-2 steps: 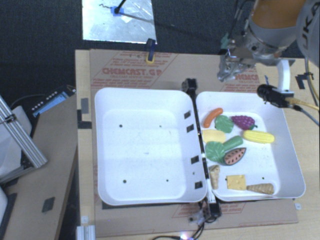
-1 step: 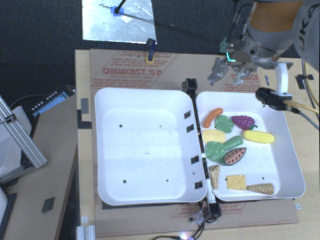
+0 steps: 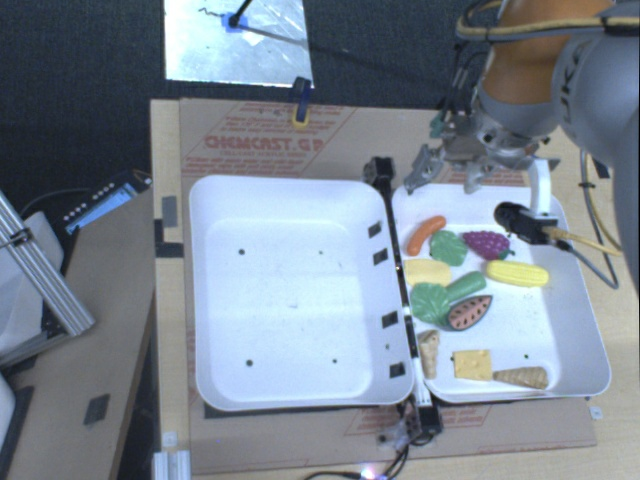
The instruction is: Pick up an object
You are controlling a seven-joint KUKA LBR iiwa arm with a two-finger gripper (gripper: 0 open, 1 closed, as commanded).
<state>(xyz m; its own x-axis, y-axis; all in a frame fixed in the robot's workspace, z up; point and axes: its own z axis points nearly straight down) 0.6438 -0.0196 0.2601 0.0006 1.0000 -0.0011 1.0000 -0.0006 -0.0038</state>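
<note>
Nearest, toy foods fill the right bin (image 3: 585, 353), while the end effector (image 3: 447, 173) hangs spread wide, holding nothing.

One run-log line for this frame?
gripper: open, above right bin far edge | held: nothing | toy foods lie in right bin | pick: not yet done

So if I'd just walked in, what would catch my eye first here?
Probably the big grey arm with its orange band, leaning in from the upper right, its gripper above the right bin's far edge. Next, the bright toy foods clustered in that right bin: purple grapes, yellow corn, an orange carrot.
</note>
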